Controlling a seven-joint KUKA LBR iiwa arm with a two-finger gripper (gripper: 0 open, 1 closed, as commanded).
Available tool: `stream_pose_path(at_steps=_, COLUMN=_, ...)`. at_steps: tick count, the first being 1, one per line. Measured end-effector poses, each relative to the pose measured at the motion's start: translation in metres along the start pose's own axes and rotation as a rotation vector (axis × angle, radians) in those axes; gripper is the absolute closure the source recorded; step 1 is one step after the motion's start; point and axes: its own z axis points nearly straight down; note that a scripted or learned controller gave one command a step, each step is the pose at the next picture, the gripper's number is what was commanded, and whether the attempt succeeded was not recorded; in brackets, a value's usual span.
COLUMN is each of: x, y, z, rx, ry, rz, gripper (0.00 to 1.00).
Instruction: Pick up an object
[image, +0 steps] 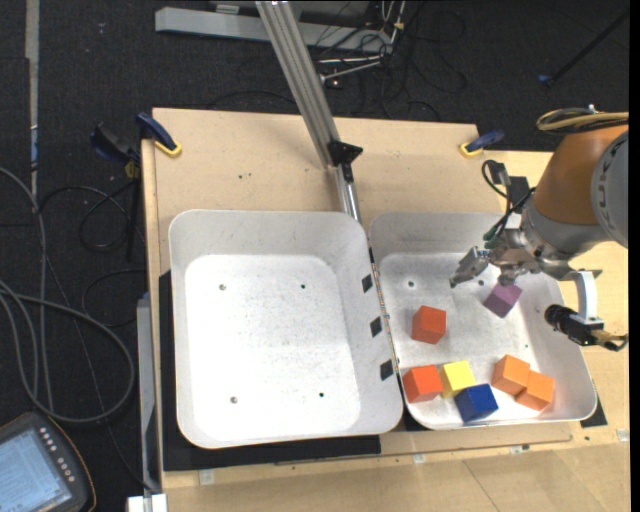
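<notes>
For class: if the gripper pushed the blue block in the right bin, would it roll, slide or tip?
The blue block looks like a flat-faced cube, so it would probably slide, not roll. It looks squat, so tipping seems unlikely. The yellow block seems to touch it, so that would likely shift too.

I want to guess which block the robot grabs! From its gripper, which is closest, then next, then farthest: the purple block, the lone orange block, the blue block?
1. Purple block: right under the gripper, in the right bin.
2. Lone orange block: toward the bin's middle, to the left.
3. Blue block: down by the bin's near edge.
</notes>
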Motion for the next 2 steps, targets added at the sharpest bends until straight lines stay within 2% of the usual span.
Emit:
stream_pose_path(at_steps=1, x=-0.001, y=0.0, z=-0.009, rx=-0.002, ry=-0.003, rz=0.0, gripper=1.0)
stream_pose_path(at_steps=2, x=0.002, y=0.0, z=-0.071, rx=0.012, ry=0.004, rz=-0.003, gripper=1.0)
